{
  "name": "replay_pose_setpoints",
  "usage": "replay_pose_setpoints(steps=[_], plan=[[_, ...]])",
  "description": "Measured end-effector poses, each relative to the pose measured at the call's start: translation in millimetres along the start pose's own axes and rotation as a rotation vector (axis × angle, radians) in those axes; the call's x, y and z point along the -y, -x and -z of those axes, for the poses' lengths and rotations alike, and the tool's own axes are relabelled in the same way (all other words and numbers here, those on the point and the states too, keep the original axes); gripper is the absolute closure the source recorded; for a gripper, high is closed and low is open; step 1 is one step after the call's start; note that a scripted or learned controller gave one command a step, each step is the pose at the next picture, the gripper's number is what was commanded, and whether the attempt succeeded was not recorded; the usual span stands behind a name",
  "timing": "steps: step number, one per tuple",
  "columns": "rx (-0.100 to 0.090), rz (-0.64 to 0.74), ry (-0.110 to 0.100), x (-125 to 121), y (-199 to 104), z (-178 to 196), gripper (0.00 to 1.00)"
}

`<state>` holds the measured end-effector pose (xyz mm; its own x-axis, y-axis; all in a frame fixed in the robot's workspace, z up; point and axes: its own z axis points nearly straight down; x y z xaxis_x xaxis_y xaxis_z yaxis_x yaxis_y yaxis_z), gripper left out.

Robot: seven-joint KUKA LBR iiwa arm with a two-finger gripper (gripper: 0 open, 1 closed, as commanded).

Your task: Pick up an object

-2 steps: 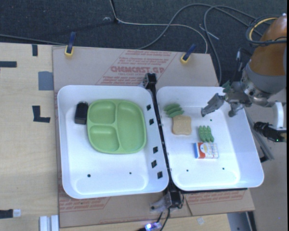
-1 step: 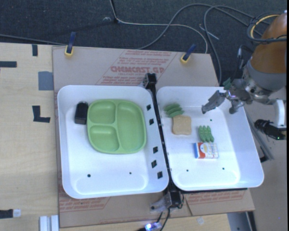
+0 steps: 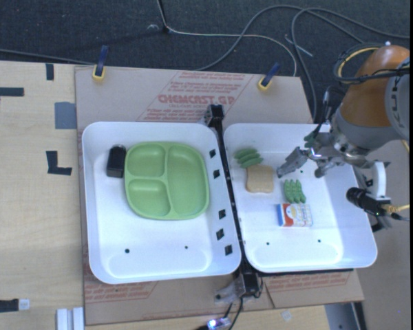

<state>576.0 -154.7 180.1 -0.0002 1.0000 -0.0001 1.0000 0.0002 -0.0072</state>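
In the right bin (image 3: 344, 249), four small items lie near its middle, none held. Landmark: tan bread-like slice (image 3: 259, 179). Just above-left of the slice, a green ridged pod-like piece (image 3: 248, 158). Right of and slightly below the slice, a second green ridged piece (image 3: 294, 190). Below that, further from the slice, a small white packet with red and blue print (image 3: 294, 215), lying flat. Gripper (image 3: 305, 162) hangs up-right of the slice, above the second green piece, fingers spread wide with nothing between them; one dark finger (image 3: 290, 163) slants toward the slice. Grey arm with orange band (image 3: 378, 81) sits far right of the slice. Left of the slice, across the divider, the left bin (image 3: 100, 205) carries a green three-compartment plate (image 3: 167, 180) with a small black block (image 3: 115, 161) touching its left edge.
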Motion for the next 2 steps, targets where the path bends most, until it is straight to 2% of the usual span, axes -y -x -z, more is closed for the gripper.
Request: replay_pose_setpoints(steps=[2], plan=[[0.002, 0.001, 0.008, 6, 9, -96, 0.00]])
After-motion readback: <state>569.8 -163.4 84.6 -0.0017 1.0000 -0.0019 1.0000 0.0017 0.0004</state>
